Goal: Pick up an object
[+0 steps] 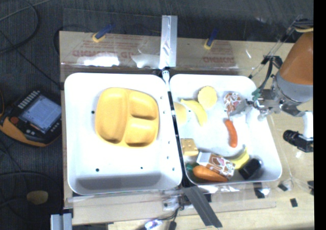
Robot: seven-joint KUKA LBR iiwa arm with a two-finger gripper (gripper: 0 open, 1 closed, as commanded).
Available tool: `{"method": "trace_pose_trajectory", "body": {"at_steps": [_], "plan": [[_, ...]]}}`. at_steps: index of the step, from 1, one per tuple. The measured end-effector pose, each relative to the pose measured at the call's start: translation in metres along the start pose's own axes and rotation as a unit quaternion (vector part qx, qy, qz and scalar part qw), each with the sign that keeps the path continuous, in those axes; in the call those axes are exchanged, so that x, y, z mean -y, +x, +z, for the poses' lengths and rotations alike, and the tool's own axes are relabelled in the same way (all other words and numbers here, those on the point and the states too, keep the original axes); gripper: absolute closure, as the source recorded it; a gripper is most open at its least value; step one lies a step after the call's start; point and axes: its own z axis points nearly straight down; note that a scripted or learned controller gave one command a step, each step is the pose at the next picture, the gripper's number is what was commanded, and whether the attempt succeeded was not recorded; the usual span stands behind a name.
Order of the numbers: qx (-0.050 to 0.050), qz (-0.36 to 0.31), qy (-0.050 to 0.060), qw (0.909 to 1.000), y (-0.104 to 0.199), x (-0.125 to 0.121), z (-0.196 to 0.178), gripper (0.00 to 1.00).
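Note:
The right bin (265, 137) holds several toy foods. A pale yellow round slice (207, 95) and a pale yellow peel shape (191, 112) lie at its back. A red-and-white packet (233, 102) sits near the back right, with an orange-red sausage (232, 133) in front of it. At the front lie a cheese block (189, 147), a carrot (209, 174), a printed carton (220, 164), a yellow piece (240, 156) and a black block (249, 168). My gripper (261, 105) hangs over the bin's right rim, just right of the packet, with nothing seen in it.
The left bin (81, 168) holds a yellow divided plate (126, 116). A metal divider post (168, 40) stands behind the seam between the bins. An orange-cased handheld device (31, 118) lies on the floor to the left.

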Motion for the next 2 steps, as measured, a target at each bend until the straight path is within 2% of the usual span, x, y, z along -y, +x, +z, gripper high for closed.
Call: {"method": "trace_pose_trajectory", "body": {"at_steps": [1,2], "plan": [[0.003,-0.03,-0.007,0.9995,0.047,-0.0035,0.0957,0.0],[0.001,-0.03,-0.008,0.9995,0.0481,-0.0046,0.0859,1.0]]}}
